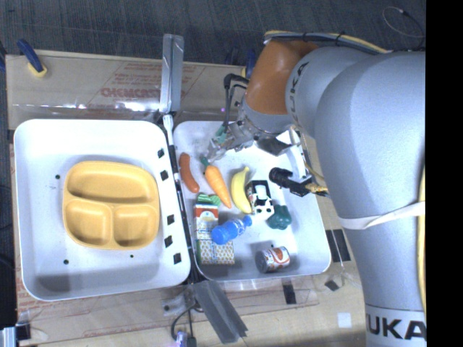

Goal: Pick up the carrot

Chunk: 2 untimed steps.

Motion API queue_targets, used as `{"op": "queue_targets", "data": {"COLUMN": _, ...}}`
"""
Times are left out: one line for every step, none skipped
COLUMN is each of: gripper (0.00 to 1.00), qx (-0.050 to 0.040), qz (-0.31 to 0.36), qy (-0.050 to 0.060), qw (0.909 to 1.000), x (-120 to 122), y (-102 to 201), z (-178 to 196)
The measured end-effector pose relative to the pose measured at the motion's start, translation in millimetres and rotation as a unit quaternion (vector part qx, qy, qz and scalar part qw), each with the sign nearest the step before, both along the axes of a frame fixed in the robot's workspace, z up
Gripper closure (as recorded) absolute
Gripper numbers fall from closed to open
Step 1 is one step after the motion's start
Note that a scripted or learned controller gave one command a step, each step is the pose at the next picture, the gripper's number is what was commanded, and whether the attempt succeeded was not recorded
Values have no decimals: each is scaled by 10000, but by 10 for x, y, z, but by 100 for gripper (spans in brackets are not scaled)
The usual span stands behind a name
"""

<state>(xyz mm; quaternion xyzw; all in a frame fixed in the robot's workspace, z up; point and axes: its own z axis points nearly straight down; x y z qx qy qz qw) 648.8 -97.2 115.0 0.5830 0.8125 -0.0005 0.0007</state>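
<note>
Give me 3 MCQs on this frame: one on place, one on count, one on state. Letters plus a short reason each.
1. Which bin holds the orange tapered carrot?
A. the right white bin
B. the left white bin
C. neither, it lies on the bench

2. How many compartments does the yellow plastic divided tray have?
A. two
B. three
C. five

3. How does the carrot stand?
A. lifted clear of the bin
B. lying in the bin, between the red sausage and the yellow banana
C. set on the yellow tray

Answers: 1 A, it lies among the clutter of the right bin. 2 B, one long section above two smaller ones. 3 B, it rests flat below the claw.
</note>
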Motion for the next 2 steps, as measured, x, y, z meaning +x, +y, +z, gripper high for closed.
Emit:
{"op": "queue_targets", "data": {"gripper": 100, "qx": -2, "qz": 18, "qy": -5, "qw": 10000, "x": 7, "y": 4, "z": 107}}
{"op": "queue_targets", "data": {"gripper": 0, "qx": -3, "qz": 19, "qy": -5, "qw": 10000, "x": 7, "y": 5, "z": 107}}
